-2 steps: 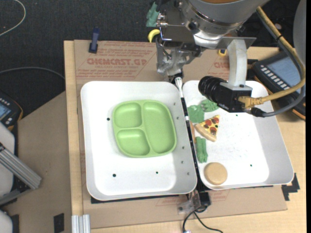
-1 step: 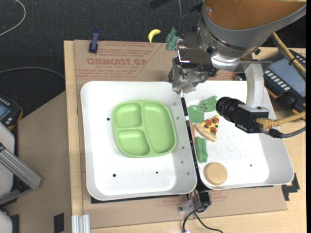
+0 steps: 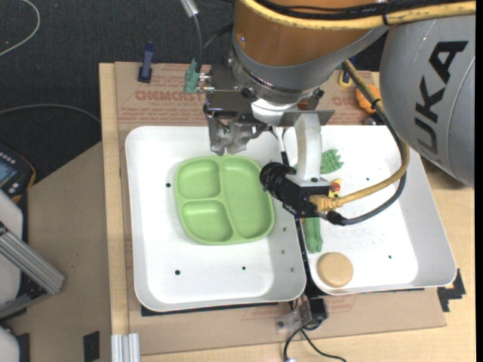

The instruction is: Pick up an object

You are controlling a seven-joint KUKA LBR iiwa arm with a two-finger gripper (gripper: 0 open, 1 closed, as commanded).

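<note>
A green divided plate (image 3: 225,199) is seen lying flat in the left bin (image 3: 151,225), its long axis running roughly left to right, slightly tilted. The hand (image 3: 230,136) is placed just above the plate's far rim; whether it is spread or pressed together cannot be told. A tan disc (image 3: 334,268) is seen in the right bin (image 3: 415,225).

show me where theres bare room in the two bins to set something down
Left bin: bare floor left of and below the green divided plate. Right bin: bare right of the tan round piece. Crowded along the shared wall, under the gripper and hose.
</note>
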